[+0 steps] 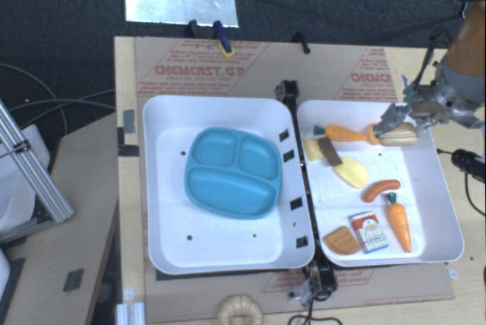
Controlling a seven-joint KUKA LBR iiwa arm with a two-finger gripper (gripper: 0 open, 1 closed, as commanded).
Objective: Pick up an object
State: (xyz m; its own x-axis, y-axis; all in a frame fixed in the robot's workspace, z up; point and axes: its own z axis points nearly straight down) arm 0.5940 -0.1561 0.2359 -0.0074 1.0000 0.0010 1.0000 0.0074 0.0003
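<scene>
Bench, two white bins, side by side

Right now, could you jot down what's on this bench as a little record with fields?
left bin: holds a blue divided plate
right bin: holds toy foods
foods near far edge: bread roll, orange carrot
foods in middle: yellow wedge, sausage
foods near front: carrot with green top, cookie, small red box
end effector: over the right bin's far edge, by the bread roll
arm: reaches in from the right
</scene>
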